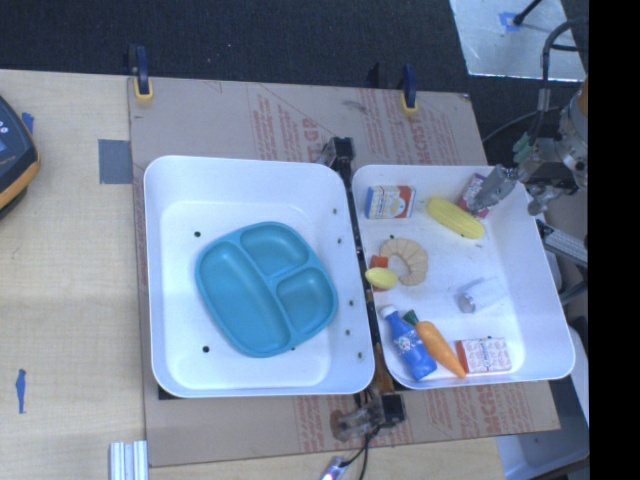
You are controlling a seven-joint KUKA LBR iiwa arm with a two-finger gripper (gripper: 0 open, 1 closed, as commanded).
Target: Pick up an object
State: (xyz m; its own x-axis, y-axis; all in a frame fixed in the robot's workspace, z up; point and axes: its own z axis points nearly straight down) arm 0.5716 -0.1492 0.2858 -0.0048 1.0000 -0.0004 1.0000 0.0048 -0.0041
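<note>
Over the right bin's far right corner: tool [487,190] above toys.

At that corner the tool hangs just beside the blunt end of a yellow corn cob [455,218]; whether it touches the cob, and how it is set, I cannot tell. Nothing shows gripped in it. The cob lies slantwise on the floor of the right bin [545,298]. Nearby sit a small white carton [389,202] with a red patch, its print too small to read, a tan ring-shaped biscuit [409,261], a lemon [381,278], a small grey piece [467,297], a blue bottle [409,343], a carrot [439,347] and a red-and-white box [485,355]. A blue divided plate [265,287] lies in the left bin [170,268]. Faded red lettering on the cardboard sheet [260,118] covering the worktop [60,298] is unreadable.
</note>
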